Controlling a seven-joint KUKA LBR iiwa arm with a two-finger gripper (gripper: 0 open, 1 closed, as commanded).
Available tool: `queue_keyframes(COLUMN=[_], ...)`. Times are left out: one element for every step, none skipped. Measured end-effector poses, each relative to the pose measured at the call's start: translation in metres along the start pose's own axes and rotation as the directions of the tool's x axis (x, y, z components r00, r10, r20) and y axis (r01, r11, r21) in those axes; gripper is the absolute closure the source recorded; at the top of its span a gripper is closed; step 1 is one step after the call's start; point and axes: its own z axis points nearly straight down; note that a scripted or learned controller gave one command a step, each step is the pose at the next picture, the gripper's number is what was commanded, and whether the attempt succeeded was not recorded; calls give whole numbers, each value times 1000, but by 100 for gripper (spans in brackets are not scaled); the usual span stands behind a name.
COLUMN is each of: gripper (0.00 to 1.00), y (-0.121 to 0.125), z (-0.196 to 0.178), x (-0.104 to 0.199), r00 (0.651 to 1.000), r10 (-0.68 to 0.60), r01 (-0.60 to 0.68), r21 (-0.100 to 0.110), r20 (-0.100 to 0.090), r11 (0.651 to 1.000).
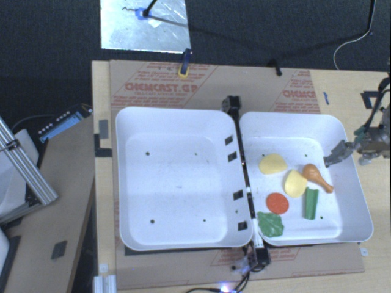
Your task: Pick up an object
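Note:
The right bin [342,221] holds several toy foods. A yellow piece [273,163] lies near its middle, with a second yellow piece [295,183] just below it. An orange drumstick [317,177] touches that second piece on its right. A red disc [277,202], a green stick [311,203] and a green leafy piece [270,223] lie toward the front. My gripper [338,154] reaches in over the bin's right rim, up and to the right of the drumstick and apart from it. Nothing shows in its grasp.
The left bin [128,163] stands beside the right one, with black clips [235,157] along the shared divider. A silver sheet [143,14] lies beyond the bench. A metal frame [21,170] stands at the far left.

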Motion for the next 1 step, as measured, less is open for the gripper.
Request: queue_keyframes(gripper=[0], y=[-25], z=[126], x=[-10], r00=[1000], r10=[4], r01=[-4], r21=[12], r20=[-4], r11=[1000])
